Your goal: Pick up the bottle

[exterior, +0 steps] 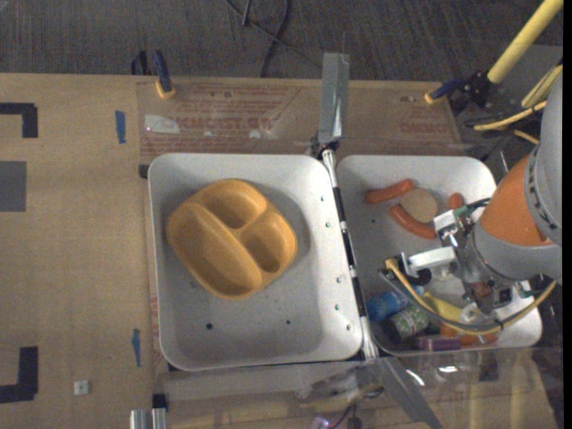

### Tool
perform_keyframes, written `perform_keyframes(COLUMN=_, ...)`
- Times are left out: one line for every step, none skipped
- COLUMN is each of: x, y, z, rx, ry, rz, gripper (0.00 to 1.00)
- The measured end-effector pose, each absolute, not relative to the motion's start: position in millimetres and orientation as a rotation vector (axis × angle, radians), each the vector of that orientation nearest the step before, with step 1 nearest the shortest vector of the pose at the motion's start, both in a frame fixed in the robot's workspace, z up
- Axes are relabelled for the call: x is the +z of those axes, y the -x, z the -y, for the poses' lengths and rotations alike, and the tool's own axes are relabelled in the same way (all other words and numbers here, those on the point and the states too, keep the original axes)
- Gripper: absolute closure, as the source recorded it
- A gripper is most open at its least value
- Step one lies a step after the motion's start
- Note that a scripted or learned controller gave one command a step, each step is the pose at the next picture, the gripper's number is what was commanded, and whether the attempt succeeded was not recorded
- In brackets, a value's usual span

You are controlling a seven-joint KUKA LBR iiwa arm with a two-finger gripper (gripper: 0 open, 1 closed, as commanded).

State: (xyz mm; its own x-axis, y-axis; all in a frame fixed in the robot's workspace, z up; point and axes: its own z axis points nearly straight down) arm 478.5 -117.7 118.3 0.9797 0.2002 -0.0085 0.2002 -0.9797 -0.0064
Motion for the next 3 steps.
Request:
perform_keyframes(x=123, y=-478.7, z=161, rx=0.010, ry=3.124, rz=0.312, gripper=0.00)
perform_keyframes(x=106, y=-478.4, z=167, rx=0.014, ry=3.120, rz=0.314, gripper=0.00)
perform_keyframes(x=206, y=-480.0, z=107, rx=0.011, ry=3.115, rz=0.387, gripper=0.00)
